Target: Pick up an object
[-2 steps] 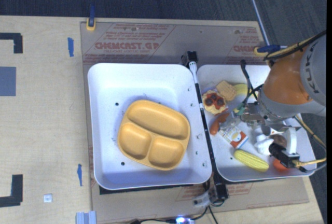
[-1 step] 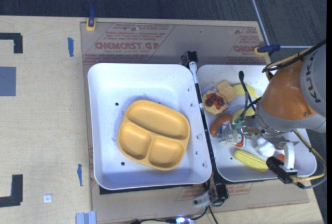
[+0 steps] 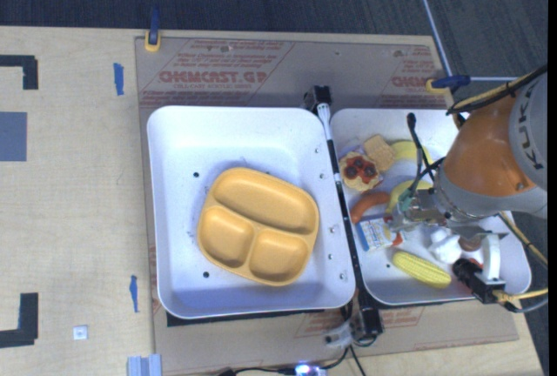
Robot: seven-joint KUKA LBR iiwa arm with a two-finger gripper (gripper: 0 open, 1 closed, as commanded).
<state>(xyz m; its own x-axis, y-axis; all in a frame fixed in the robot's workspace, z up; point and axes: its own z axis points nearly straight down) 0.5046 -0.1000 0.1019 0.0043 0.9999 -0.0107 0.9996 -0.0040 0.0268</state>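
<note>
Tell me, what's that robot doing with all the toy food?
The robot arm reaches into the right bin, with its claw down among the toy food: a corn cob, a cracker and more. It is trying to pick one up, but nothing looks lifted yet. The left bin holds a yellow divided tray.

A big yellow plastic tray with three parts (image 3: 258,224) sits in the left white bin (image 3: 174,139).

It lies near the middle, tilted a bit. Brown cardboard with red print (image 3: 213,70) lies under the bin, with an orange clamp (image 3: 153,28) at its far left corner.
</note>
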